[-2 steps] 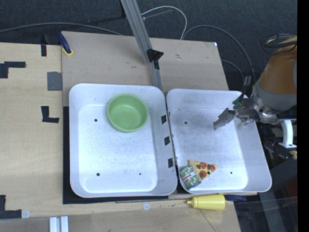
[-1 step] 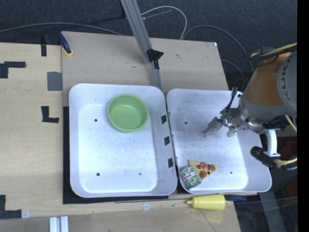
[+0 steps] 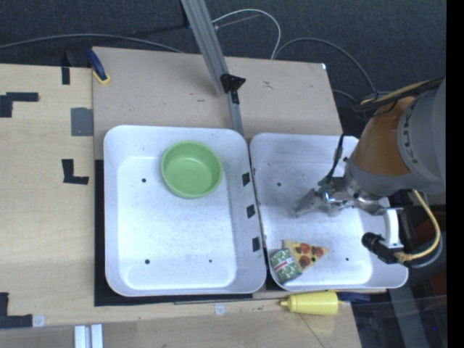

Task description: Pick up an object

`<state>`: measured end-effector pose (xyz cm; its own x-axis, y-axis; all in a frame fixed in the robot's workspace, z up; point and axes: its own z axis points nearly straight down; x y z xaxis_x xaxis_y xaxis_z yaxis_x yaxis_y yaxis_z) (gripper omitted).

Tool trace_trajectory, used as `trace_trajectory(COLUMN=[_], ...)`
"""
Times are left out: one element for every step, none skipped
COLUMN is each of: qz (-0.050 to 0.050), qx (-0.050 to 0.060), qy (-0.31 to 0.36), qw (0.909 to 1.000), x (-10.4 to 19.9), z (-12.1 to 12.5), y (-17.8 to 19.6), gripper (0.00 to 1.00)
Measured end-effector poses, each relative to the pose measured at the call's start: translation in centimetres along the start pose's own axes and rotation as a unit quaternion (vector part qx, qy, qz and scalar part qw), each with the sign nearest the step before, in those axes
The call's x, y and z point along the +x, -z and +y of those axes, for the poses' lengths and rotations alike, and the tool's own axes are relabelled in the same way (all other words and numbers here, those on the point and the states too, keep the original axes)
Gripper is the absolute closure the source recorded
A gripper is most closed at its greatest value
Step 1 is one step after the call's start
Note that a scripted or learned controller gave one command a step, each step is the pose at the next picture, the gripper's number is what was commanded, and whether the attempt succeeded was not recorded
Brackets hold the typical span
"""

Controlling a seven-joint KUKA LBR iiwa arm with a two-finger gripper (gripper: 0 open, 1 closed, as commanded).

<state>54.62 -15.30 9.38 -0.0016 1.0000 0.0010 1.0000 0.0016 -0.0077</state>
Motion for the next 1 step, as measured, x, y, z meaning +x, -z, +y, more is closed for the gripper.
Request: trace_trajectory(qz=[0.000], qx=[-0.002], qy=[0.001], qw=[1.0000], x=[0.03], z=[0.13], y=[1.31], gripper=[1.00])
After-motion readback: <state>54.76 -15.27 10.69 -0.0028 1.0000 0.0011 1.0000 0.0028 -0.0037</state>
